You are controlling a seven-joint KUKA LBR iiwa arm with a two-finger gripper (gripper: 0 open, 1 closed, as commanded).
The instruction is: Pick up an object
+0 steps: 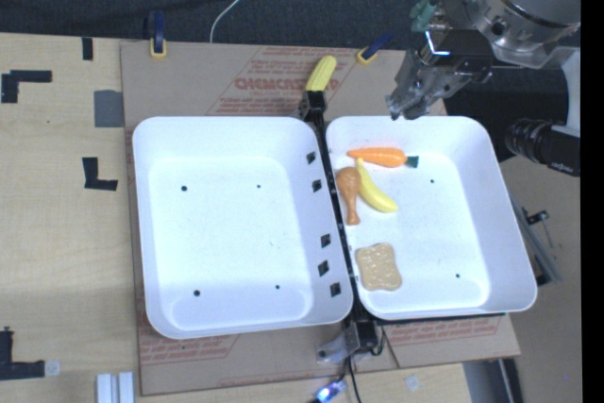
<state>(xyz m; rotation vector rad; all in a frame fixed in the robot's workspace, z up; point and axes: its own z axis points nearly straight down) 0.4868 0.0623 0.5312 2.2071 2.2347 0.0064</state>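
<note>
The right bin (472, 231) holds an orange carrot (377, 157) with a dark green end, a yellow banana (376, 194), a tan drumstick (349, 191) beside the banana and a beige cracker-like piece (379, 266) near the front. My gripper (408, 108) hangs above the far rim of the right bin, up and to the right of the carrot, apart from every object. Nothing is seen between its fingertips.
The left bin (170, 222) sits beside the right one, joined along a black-clipped middle seam. A yellow clamp (321, 74) stands at the far end of the seam. Both bins rest on a cardboard sheet (245, 80). A black camera body (543, 143) sits at the right.
</note>
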